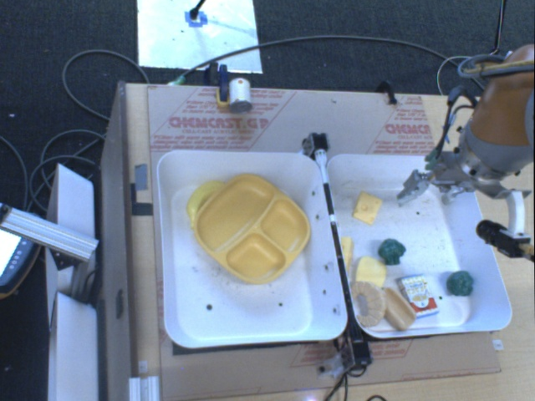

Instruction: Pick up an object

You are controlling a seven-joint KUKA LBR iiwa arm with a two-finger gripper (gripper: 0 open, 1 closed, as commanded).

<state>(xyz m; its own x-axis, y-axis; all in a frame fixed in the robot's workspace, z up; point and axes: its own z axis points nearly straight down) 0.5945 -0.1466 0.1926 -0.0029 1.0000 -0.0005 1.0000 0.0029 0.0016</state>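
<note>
Near the right bin's (pixel 493 307) far edge, I'm seeing my gripper (pixel 428 187) hanging released beside the cheese cube (pixel 367 208).

Yellow cheese square (pixel 367 208): we see it lying flat, turned like a diamond, in the right bin's upper middle.
Yellow wedge (pixel 371 271): flat, just above the cracker.
Round cracker (pixel 368 303): pale and speckled, near the front wall, touching the bread roll.
Bread roll (pixel 399 309): tan, slanted.
Small carton (pixel 419 294): red and white, just right of the roll.
Green broccoli pieces (pixel 390 250) (pixel 459 283): we find them well apart.
</note>
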